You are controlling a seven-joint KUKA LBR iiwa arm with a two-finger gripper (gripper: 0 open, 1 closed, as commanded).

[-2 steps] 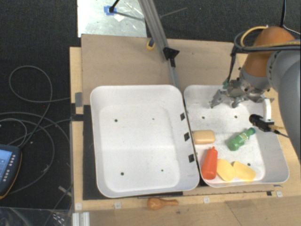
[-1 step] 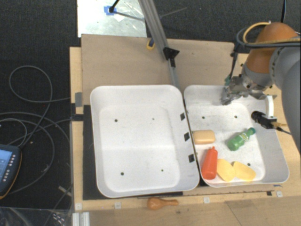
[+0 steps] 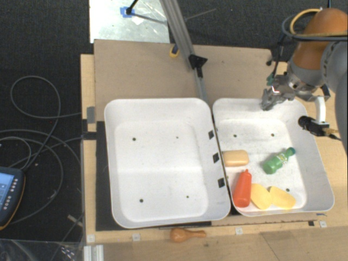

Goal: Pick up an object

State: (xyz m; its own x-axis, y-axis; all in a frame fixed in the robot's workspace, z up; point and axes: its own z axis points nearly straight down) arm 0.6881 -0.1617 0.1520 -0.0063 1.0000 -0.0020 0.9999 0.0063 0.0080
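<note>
Well, the hand [image 3: 270, 100] hangs over the far edge of the right bin [image 3: 255, 125], up near that bin's far right corner, and whether it is released or clenched I cannot tell from this slant; nothing is seen in its grasp; so I judge we are at the very start, the approach, with no object yet chosen. Candidates all lie toward the near half of the right bin: a green bottle [image 3: 278, 160] lying tilted near the right wall; a tan block [image 3: 235, 157] just beside the left wall; a red bottle [image 3: 242, 188] lying lengthwise below the tan block, by the near left corner; and two yellow pieces [image 3: 272, 197] touching each other along the near edge, the nearer one just beside the red bottle. The next move, I reckon, calls for a travel toward the near side of the bin and a descent over one item; the green bottle stands most apart and looks the cleanest pick; the red bottle and yellow pieces crowd one another, so a closing grasp there may catch a neighbour; the tan block hugs the wall. Elsewhere: the left bin [image 3: 161, 162]; a metal pole [image 3: 182, 34] slanting over the worktop [image 3: 147, 69] at its far edge; a small tan object [image 3: 186, 234] on the near edge, outside both bins.
</note>
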